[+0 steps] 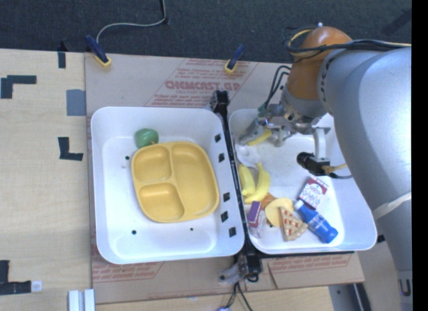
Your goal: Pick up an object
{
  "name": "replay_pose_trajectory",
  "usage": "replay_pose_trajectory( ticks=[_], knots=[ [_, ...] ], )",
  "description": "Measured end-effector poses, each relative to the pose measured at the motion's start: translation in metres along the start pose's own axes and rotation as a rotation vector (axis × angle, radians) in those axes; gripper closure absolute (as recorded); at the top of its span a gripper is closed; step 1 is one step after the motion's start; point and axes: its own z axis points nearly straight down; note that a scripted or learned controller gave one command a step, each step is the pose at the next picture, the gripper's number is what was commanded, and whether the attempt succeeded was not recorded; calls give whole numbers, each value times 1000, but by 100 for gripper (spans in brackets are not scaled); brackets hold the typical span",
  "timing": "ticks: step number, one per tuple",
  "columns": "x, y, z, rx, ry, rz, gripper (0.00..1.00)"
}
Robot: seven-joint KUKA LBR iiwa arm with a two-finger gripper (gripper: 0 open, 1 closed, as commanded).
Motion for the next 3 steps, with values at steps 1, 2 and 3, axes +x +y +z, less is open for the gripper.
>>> replay_pose_trajectory(
  ticks=[1,2,3],
  knots=[
    [1,-1,-9,8,2,0,100],
    [80,-8,-99,-7,4,-2,100],
    [79,-8,-98,-5,3,-1,0]
  ],
)
